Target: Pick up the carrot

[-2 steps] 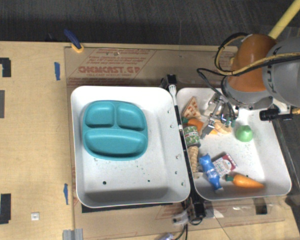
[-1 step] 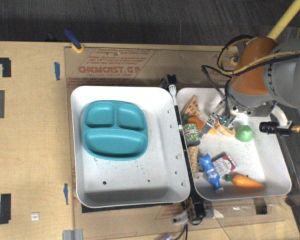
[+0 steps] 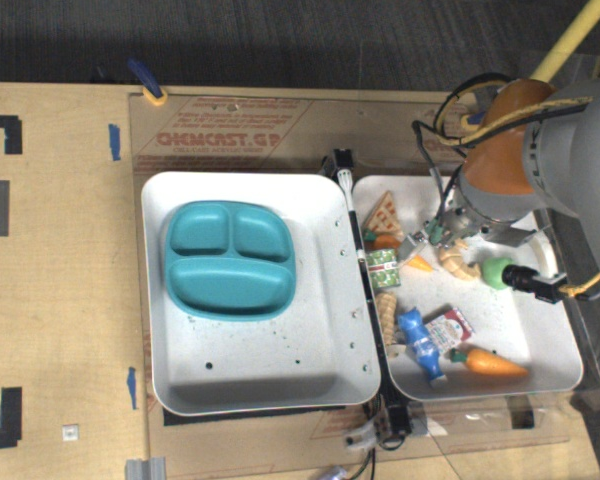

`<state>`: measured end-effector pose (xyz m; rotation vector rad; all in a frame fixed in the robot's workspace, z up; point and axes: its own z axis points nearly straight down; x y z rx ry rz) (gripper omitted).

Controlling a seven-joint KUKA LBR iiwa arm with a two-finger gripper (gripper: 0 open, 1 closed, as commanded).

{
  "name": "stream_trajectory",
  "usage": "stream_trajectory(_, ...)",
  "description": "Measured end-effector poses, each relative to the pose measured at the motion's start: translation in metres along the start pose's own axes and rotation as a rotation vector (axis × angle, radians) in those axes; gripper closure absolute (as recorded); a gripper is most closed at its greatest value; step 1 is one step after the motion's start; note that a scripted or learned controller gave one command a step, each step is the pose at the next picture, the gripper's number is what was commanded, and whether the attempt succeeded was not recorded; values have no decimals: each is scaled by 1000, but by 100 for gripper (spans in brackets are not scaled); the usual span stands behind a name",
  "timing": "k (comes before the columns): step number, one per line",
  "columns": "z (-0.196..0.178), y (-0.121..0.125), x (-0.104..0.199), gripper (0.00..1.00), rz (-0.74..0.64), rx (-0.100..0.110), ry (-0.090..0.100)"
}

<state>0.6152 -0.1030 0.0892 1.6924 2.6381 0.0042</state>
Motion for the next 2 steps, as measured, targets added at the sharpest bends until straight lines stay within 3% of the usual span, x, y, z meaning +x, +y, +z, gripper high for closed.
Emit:
stream_trajectory(1,-13,3,-1,100,-5,-5,-7)
stream_trajectory(2,-99,4,60,100,126,-1,2)
